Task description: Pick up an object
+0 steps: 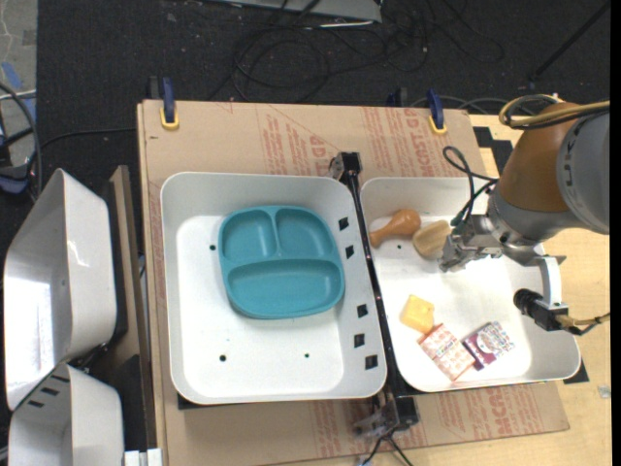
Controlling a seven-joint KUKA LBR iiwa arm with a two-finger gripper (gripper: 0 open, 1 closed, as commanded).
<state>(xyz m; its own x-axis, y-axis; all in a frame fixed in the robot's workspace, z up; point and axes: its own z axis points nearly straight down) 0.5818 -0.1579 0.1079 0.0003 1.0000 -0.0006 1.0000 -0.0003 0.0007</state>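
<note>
Reaching into the right bin: the gripper [456, 256] sits low at the bin's far side, just right of a tan rounded object [431, 238].
Gripper state: cannot tell; the wrist body above covers its tip, which blurs into the white floor.
Contact: the tan rounded object lies against the gripper's left side, but whether they touch or it is grasped cannot be made out.
Arm: the arm [548, 178], grey with an orange band, enters from the right and is cut off by the frame edge; it hides part of the right bin's far right corner.
Brown object: a pear-shaped brown piece [393, 228] lies left of the tan one, near the divider; its kind is unclear.
Near items: a yellow block [418, 312], a red-and-white packet [446, 349] and a small purple-and-white packet [490, 341] lie in the near half, well apart from the gripper; their printing is too small to read.
Right bin: the right bin [553, 362] has its right rim partly hidden by a black fitting.
Left bin: the left bin [189, 289] holds a teal divided plate [281, 262], lying flat.
</note>
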